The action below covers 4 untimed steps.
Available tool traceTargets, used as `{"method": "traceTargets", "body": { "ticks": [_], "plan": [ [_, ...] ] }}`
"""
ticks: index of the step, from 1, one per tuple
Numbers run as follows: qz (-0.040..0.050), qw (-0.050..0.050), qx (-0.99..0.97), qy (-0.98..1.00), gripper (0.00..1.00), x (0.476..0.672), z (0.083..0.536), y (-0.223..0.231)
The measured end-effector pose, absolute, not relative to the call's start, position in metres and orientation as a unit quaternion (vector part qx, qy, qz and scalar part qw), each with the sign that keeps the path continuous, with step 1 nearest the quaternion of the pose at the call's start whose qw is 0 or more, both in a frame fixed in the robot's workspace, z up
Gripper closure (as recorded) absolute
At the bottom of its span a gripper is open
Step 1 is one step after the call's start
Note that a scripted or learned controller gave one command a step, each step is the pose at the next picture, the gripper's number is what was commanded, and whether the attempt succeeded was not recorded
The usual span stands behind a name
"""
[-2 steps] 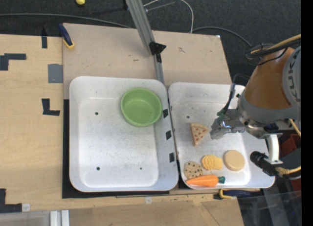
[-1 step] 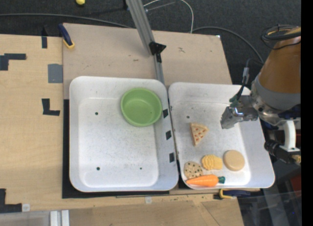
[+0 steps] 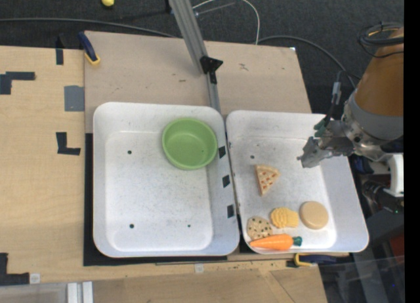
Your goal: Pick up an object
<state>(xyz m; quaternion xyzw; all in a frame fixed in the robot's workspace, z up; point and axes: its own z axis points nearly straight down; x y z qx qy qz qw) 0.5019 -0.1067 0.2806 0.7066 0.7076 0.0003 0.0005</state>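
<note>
A robotics lab: a plain wooden bench (image 3: 39,164) patched with black tape marks (image 3: 64,143), loose black cables (image 3: 39,21) trailing behind (dark carpet underneath), a slanted grey metal pole (image 3: 186,16).

Arm (image 3: 384,92) cut off by right edge; hand (image 3: 310,157) fingers' state unclear

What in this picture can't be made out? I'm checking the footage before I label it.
- Gripper: blurred and small, so its finger state is unclear.
- Carrot: its lower side is hidden by the right bin's rim.
- Arm: cut off by the right edge.
</note>
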Motion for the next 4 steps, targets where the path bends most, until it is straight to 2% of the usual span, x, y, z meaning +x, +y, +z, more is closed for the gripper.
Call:
{"method": "traceTargets", "body": {
  "ticks": [1,2,4],
  "plan": [
    [-0.0003,-0.001,0.705,0.709,1.0,0.519,0.276,-0.063],
    [-0.0007,-0.001,0.705,0.709,1.0,0.55,0.256,-0.017],
    [0.0005,0.0,0.705,0.709,1.0,0.598,0.257,0.071]
  ]
}}
